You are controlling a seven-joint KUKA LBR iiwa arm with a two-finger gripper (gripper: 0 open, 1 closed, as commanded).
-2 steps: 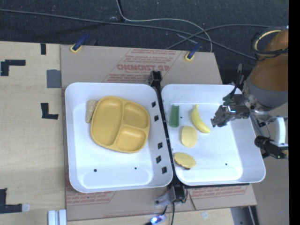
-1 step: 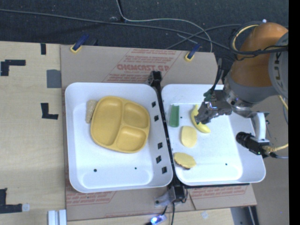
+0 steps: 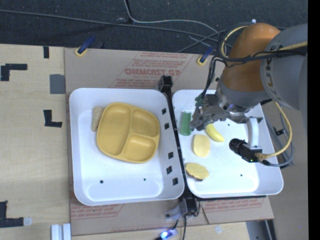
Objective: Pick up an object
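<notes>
In the right bin (image 3: 270, 184), the gripper (image 3: 201, 120) hangs low over a green object (image 3: 185, 123) by the left wall, yellow pieces (image 3: 201, 145) just beside. Whether its pincer is wide or narrow, I cannot tell. Nothing looks lifted yet; the pick remains.

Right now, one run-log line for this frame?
phase: claw low in right bin | nearest: green object, yellow pieces | grasp: unconfirmed | left bin: yellow tray
</notes>
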